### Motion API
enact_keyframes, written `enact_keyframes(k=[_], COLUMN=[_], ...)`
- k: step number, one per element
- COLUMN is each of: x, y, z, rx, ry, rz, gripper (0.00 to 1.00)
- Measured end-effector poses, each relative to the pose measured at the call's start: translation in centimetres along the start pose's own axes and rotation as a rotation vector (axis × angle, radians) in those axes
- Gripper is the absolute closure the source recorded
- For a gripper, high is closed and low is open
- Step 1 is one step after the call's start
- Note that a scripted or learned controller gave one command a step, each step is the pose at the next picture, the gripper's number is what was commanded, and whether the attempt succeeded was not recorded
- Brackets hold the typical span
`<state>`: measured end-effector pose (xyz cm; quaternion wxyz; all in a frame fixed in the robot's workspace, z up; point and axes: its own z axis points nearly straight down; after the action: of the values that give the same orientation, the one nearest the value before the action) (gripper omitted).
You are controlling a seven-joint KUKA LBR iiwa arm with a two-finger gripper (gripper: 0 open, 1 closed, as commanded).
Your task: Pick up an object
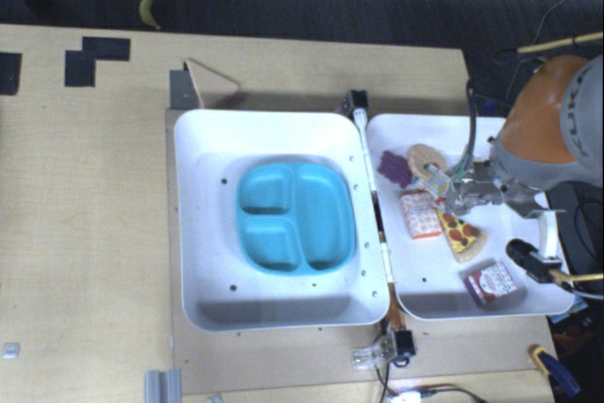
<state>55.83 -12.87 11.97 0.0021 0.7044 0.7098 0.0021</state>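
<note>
Arm (557,123) cut off at right edge. Claw (451,193) blurred, overlapping the pizza slice (462,239). Dark packet (491,283) label too small to read.

The right white bin (415,302) holds a few small toys. A small purple lumpy piece (394,168) lies near its left wall, up at the far side. Just right of it lies a tan round ring like a bagel (424,156), partly hidden. Below them a flat red and white packet (419,214) lies in the middle. A pizza slice toy with red dots (462,237) lies just beside the packet, on its right. A dark red packet with a white label (491,283) lies apart, near the front wall.
</note>
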Motion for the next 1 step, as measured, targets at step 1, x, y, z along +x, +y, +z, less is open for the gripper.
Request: enact_keyframes(k=[1], x=[0.0], y=[-0.01], z=[0.01], rx=[0.0], ry=[0.0], rz=[0.0], gripper=[0.0])
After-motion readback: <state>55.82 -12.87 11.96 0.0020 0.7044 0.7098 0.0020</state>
